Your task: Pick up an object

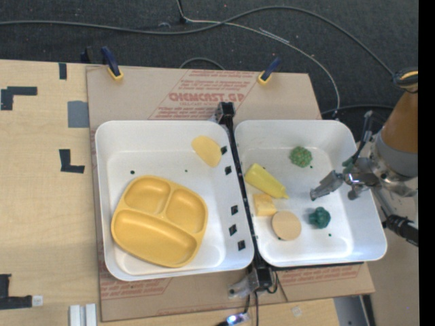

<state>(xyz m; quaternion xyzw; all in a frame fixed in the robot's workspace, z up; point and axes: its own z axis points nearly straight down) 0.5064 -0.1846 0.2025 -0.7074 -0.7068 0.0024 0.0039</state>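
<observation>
The gripper (338, 185) hangs over the right bin (340, 136) near its right edge, fingers spread and grasping nothing. A yellow wedge (265, 180) lies by the bin's left edge, its long axis running from upper left to lower right. Nearby sit a tan disc (286, 225), a dark green lump (319, 217) and a light green lump (300, 157). The left bin (109, 141) carries a yellow divided plate (159, 220).

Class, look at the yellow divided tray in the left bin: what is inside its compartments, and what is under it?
The yellow divided tray shows three compartments with nothing in them. It rests on the floor of the left bin. Whatever might lie beneath the tray is covered, so that cannot be seen.
</observation>
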